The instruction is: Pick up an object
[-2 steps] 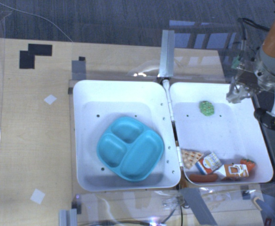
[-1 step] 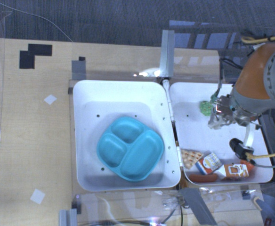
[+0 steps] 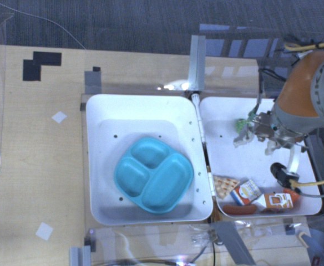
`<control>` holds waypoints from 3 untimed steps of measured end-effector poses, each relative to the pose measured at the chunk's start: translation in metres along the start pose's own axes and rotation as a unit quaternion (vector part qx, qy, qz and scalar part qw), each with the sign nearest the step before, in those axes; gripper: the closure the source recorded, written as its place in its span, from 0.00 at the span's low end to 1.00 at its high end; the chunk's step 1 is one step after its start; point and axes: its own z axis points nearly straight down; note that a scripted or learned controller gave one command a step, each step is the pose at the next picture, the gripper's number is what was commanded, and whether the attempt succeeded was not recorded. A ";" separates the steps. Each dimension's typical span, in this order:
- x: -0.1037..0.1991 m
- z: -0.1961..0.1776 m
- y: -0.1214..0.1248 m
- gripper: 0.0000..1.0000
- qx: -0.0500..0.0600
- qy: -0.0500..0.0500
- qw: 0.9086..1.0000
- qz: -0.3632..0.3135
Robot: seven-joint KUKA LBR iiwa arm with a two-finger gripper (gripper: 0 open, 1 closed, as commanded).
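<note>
My gripper (image 3: 257, 135) hangs over the upper middle of the right bin (image 3: 224, 111), at the end of the grey arm with the orange band (image 3: 298, 91). A small green object (image 3: 241, 124) lies right at the gripper's left side; I cannot tell whether they touch. Along the bin's front edge lie a waffle-patterned piece (image 3: 225, 185), a small white, blue and orange carton (image 3: 246, 192), a red sausage (image 3: 239, 208) and an orange bottle (image 3: 276, 200) on its side. All of these are well in front of the gripper.
The left bin (image 3: 104, 115) holds a blue divided plate (image 3: 153, 174). A raised rim (image 3: 201, 143) separates the two bins. A black cable end (image 3: 281, 173) hangs from the arm over the right bin. Bare white floor lies between the gripper and the front objects.
</note>
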 end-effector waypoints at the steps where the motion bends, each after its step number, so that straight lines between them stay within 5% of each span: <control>1: -0.002 0.031 0.059 0.00 -0.001 0.000 1.000 -0.023; 2: -0.012 0.067 0.067 0.00 -0.003 0.000 0.995 -0.097; 3: -0.039 0.023 0.127 0.00 -0.004 -0.001 0.967 -0.254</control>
